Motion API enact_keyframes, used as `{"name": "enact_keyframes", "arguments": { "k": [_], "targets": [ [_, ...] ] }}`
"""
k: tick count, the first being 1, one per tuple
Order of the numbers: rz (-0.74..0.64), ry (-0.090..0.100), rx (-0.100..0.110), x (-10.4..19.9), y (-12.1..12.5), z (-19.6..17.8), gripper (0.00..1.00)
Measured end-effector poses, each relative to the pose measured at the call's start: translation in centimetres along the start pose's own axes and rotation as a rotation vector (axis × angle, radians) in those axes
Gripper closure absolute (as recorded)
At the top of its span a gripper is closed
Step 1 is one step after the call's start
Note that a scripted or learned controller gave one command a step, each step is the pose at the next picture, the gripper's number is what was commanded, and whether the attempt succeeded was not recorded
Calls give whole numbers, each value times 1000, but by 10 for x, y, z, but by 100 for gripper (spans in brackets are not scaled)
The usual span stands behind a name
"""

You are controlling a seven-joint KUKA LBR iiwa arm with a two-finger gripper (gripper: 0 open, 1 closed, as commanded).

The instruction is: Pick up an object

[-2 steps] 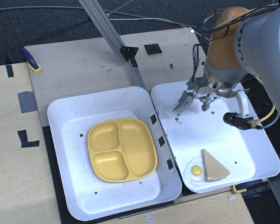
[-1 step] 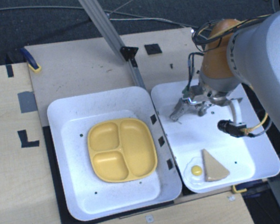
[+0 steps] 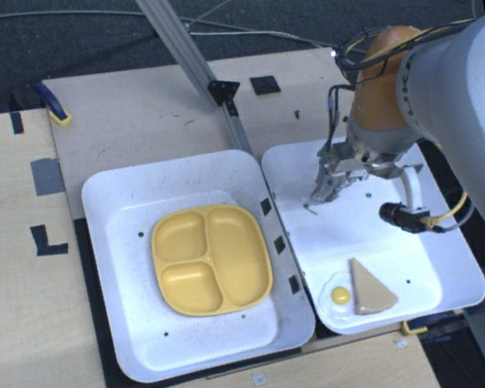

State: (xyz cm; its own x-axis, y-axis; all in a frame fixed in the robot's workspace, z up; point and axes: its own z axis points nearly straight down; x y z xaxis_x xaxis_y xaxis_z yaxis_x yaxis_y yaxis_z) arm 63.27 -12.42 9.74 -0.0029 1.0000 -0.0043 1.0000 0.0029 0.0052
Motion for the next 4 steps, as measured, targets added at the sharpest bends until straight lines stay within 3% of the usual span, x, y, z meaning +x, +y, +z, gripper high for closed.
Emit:
{"name": "enact_keyframes", "arguments": {
  "k": [2, 4],
  "targets": [
    [2, 3, 1, 5, -3, -113, 100],
    [-4, 6, 8, 120, -22, -130, 100]
  ]
}}
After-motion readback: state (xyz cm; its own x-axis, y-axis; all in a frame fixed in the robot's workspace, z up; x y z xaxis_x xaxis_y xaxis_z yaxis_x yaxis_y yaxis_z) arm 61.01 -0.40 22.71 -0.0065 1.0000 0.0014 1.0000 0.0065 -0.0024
